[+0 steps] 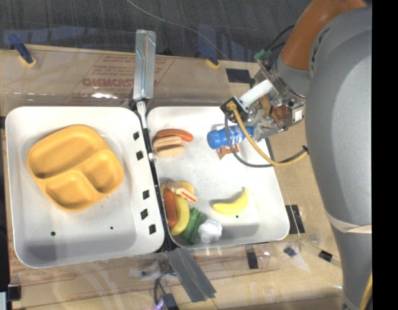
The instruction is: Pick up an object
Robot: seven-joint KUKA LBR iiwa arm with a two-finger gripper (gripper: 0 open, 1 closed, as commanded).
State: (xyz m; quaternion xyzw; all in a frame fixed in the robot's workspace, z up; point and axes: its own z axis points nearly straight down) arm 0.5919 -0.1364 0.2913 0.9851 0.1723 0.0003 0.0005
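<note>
My gripper (pixel 229 132) reaches in from the right over the upper part of the right bin (pixel 269 173). A blue bottle (pixel 223 137) with a white band lies sideways between its fingers, one finger above it and one below. The gripper is shut on the bottle. Whether the bottle still rests on the bin floor I cannot tell. Left of it a toy hot dog (pixel 171 141) lies on the bin floor. Toward the front sits a yellow banana (pixel 231 203).
A pile of toy food (pixel 186 215) fills the right bin's front left corner, with a white ball (pixel 210 231). The left bin (pixel 18 192) holds a yellow divided tray (pixel 75 166). A metal divider (pixel 144 63) stands between the bins at the back.
</note>
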